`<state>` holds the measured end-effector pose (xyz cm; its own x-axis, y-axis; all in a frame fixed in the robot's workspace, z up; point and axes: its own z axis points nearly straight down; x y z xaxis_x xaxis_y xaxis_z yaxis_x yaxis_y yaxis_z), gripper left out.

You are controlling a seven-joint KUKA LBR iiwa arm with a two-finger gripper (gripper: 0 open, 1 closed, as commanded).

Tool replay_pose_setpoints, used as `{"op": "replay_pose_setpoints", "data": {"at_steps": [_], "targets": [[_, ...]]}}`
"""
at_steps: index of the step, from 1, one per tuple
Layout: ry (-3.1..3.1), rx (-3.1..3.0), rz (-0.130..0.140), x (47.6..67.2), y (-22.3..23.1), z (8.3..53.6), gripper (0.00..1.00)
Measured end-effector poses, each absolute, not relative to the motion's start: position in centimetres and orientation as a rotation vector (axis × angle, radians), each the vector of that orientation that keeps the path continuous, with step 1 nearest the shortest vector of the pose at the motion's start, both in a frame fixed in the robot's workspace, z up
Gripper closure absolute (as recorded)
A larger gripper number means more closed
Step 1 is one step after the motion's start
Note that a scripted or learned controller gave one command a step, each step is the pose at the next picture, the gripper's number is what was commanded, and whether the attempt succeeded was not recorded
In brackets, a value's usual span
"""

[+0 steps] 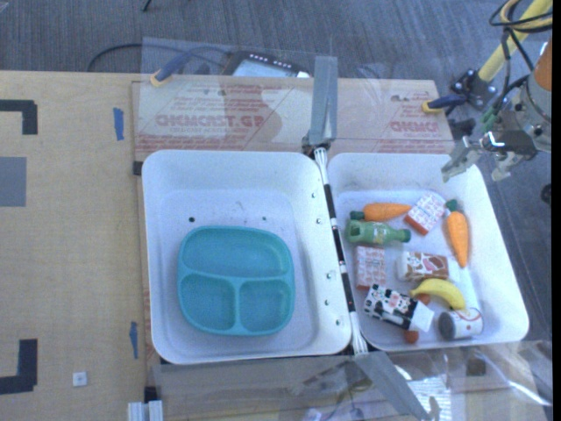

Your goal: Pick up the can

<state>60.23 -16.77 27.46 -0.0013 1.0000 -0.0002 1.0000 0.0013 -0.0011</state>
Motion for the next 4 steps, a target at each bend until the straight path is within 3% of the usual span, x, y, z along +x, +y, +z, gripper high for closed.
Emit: {"op": "replay_pose_setpoints", "data": {"at_steps": [1, 2, 3, 4], "targets": [[-2.129, -2.312, 0.002, 59.9, -18.1, 32.6, 0.00], [-2.152, -2.284, 0.003, 58.9, -15.0, 17.5, 0.00], [-2.151, -2.303, -0.014, 55.2, -10.3, 9.3, 0.00], [-1.931, -2.476, 0.003, 61.5, -15.3, 10.7, 0.00]]}}
